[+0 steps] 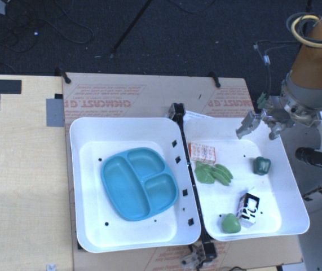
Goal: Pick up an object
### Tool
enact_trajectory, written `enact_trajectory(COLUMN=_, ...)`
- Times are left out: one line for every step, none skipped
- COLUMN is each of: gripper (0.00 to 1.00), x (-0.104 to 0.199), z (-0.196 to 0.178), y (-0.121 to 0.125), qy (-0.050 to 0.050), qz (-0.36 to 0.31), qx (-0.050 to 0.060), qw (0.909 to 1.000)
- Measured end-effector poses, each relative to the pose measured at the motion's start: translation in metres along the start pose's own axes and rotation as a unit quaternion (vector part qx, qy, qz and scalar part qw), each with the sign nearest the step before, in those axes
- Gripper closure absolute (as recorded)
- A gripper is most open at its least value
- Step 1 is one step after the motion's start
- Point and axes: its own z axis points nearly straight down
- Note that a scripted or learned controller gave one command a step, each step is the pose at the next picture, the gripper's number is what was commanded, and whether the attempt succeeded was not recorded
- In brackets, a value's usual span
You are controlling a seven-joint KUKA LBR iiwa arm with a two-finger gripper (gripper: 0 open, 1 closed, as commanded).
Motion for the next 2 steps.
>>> enact_trajectory(gripper=0.0, x=0.0, z=-0.007, y=0.002, qy=-0.001, qz=-0.001, qx=-0.006, qw=1.0)
enact_trajectory(gripper=0.0, x=-0.008, z=0.053, y=0.001, qy=0.0, qz=0.0, qx=-0.003, qw=1.0)
